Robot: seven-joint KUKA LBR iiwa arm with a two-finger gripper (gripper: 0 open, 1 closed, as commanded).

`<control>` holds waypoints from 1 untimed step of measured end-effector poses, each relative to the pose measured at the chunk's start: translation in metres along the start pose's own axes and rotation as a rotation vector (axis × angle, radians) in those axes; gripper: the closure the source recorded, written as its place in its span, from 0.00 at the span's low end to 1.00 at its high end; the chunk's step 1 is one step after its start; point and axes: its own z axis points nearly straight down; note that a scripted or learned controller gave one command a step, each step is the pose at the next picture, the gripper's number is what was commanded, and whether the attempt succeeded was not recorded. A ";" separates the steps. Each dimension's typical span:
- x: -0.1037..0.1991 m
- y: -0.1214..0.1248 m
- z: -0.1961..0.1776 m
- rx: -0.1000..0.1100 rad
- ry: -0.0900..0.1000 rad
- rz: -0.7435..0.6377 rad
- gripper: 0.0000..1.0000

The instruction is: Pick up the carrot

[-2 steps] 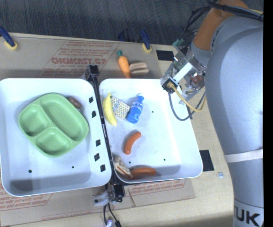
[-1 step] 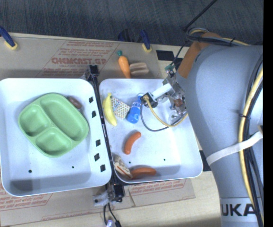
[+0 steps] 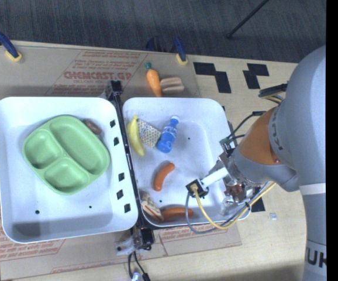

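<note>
Overhead view of a tabletop [image 3: 257, 239] carrying two shallow white bins side by side. The carrot [image 3: 152, 81], orange with a green top, lies outside both bins on the cardboard sheet just beyond the far rim of the right bin [image 3: 216, 107], beside a small hot dog in a bun [image 3: 171, 86]. The left bin [image 3: 5, 157] holds a green divided plate [image 3: 66, 154] with a small brown item [image 3: 92, 126] at its far right edge. The right bin contains a banana [image 3: 135, 135], a patterned packet [image 3: 149, 134], a blue bottle [image 3: 168, 135], an orange sausage [image 3: 163, 175], and a second sausage-like item [image 3: 173, 213] along the near wall. The arm enters from the right; its gripper [image 3: 234, 193] sits low over the right bin's near right corner, well apart from the carrot. Whether the gripper is open or closed cannot be told, as wrist and cables hide it.
</note>
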 end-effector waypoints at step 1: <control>0.092 -0.078 -0.008 0.000 -0.001 0.022 0.00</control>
